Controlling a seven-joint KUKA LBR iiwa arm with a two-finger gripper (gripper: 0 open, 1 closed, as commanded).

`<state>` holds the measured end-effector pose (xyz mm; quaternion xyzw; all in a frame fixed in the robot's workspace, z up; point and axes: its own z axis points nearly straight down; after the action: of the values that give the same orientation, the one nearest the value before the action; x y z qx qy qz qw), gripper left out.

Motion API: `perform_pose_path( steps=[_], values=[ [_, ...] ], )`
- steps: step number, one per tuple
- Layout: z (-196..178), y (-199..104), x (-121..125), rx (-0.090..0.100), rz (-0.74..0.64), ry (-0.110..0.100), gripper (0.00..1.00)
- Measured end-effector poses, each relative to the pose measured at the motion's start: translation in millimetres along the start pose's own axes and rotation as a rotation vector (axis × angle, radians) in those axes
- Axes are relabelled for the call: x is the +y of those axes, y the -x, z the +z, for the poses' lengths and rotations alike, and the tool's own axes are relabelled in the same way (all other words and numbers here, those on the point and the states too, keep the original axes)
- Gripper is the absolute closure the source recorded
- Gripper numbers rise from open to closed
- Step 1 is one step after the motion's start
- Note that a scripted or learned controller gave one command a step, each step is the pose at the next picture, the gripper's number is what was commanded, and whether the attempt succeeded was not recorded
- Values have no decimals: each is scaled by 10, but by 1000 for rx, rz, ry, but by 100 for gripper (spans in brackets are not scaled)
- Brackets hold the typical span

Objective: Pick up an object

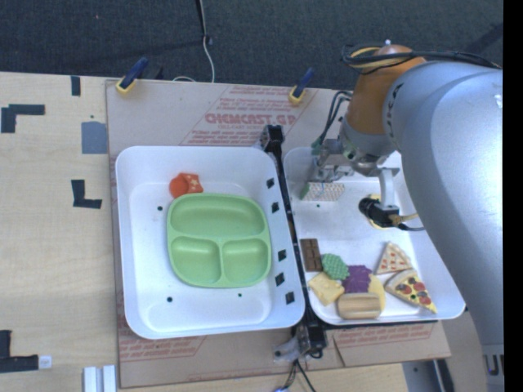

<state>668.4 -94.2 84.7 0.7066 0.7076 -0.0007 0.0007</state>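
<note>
Camera view: gripper (320, 172) lowered into right bin (347, 223).

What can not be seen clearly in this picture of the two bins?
- Gripper in the camera view: too small and blurred to make out how it stands.
- Right bin: the arm hides its far right corner and right side.
- Small waffle-like piece under the gripper: too blurred to identify, or to tell whether it is touched.

Bright, even light; mild softness
</note>
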Motion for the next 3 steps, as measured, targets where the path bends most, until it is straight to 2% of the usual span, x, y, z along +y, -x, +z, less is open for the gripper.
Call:
perform_pose_path(
  steps=[1, 2, 3],
  values=[
    [-13, -7, -7, 0, 0, -1, 0],
    [-1076, -980, 30, 6, -10, 12, 0],
    [-1563, -32, -519, -3, 8, 4, 0]
  ],
)
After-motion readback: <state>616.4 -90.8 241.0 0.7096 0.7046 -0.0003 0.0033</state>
